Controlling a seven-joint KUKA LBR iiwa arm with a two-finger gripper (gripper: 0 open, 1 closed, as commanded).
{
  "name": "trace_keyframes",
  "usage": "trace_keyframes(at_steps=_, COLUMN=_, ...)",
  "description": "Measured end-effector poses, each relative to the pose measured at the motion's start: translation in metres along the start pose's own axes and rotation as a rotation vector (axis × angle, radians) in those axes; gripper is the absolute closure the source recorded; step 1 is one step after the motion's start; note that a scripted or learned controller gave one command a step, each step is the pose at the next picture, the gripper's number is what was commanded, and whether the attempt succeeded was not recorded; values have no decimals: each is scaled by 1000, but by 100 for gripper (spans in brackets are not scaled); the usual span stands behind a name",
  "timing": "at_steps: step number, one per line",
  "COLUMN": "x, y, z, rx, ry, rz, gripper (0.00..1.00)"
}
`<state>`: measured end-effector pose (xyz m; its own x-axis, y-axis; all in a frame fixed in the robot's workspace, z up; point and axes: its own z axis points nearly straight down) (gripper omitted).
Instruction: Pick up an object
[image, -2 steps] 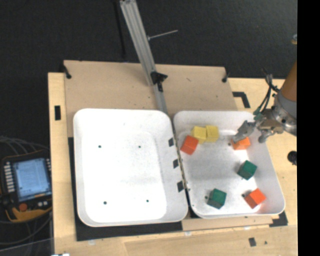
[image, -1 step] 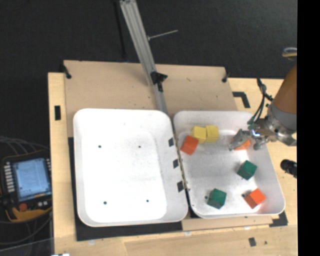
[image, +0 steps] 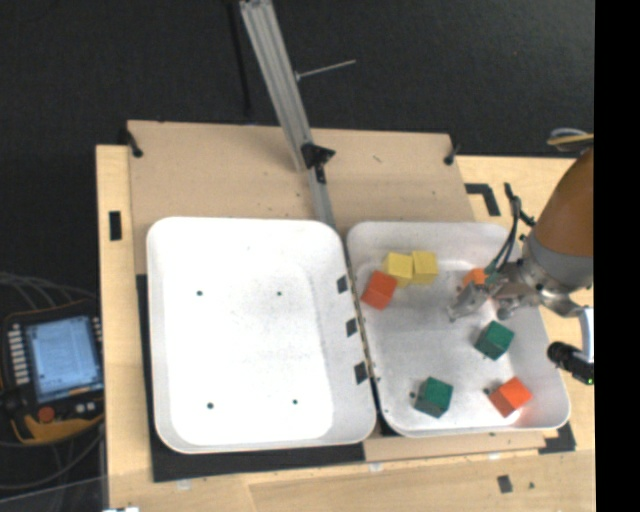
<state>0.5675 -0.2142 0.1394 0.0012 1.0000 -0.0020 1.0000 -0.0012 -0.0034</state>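
Claw (image: 470, 300) hovers in open floor of right bin (image: 400, 425), above green block (image: 493, 341).

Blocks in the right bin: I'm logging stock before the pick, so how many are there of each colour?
Yellow: 2
Orange: 2, plus a small orange bit at the tool that I can't identify
Green: 2
Total: 6 blocks

Pincer (image: 470, 300) low, arm (image: 565, 225) from right
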Motion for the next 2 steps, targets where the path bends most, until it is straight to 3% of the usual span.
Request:
trace_keyframes(at_steps=1, x=0, y=2, z=-14, rx=-9, ry=1, rz=3, gripper=100)
trace_keyframes(at_steps=2, x=3, y=11, z=-75, rx=-12, ry=0, rz=-5, gripper=100)
